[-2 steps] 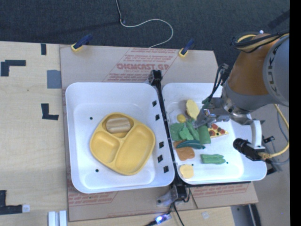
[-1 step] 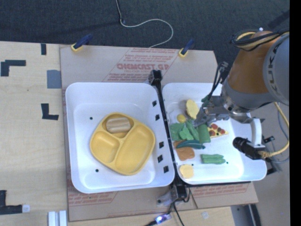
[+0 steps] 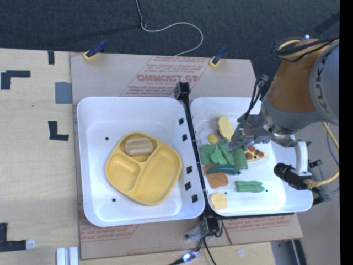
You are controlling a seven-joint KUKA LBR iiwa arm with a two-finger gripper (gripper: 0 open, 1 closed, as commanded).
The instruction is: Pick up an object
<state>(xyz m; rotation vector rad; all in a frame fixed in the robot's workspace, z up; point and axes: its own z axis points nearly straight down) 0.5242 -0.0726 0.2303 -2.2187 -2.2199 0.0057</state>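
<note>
A: Here, reading from the left, we see the left bin [image 3: 94,120] holding a yellow divided plate [image 3: 144,169], with a tan round piece [image 3: 138,145] lying in its upper compartment.

B: Past the divider, the right bin [image 3: 287,203] carries the pile of candidates: a green cluster [image 3: 219,155], an orange piece [image 3: 218,179] below it, a pale yellow disc [image 3: 219,201] near the front wall, a yellow oblong piece [image 3: 225,127], a separate green piece [image 3: 250,186], and a pizza-slice toy [image 3: 256,154].

A: And the tool?

B: The gripper [image 3: 241,138] hangs low over the right side of the green cluster, just beside the pizza-slice toy. Its tips are dark and merge with the clutter, so we cannot tell how they are set, nor whether anything sits between them.

A: We judge the step to be the descent onto a target. The next move calls for a closure on one piece, then a straight lift clear of its neighbours.
</note>
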